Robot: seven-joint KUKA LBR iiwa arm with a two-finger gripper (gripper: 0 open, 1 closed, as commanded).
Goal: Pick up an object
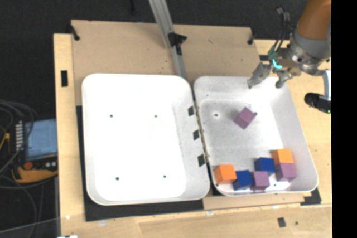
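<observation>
The end effector [268, 79] hangs with its fingers apart, holding nothing, over the right bin's [299, 126] far edge. The purple block [245, 117] lies alone, just nearer the camera and a little left.

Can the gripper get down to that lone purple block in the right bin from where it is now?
Probably yes. The gripper hangs open over the far rim of the right white bin, and the small purple cube-shaped block lies alone on bare floor, apart from the cluster at the near edge.

Purple cube [244, 118] tilted, alone mid right bin [223, 95], orange, blue, purple cubes [259, 173] clustered along near edge
</observation>
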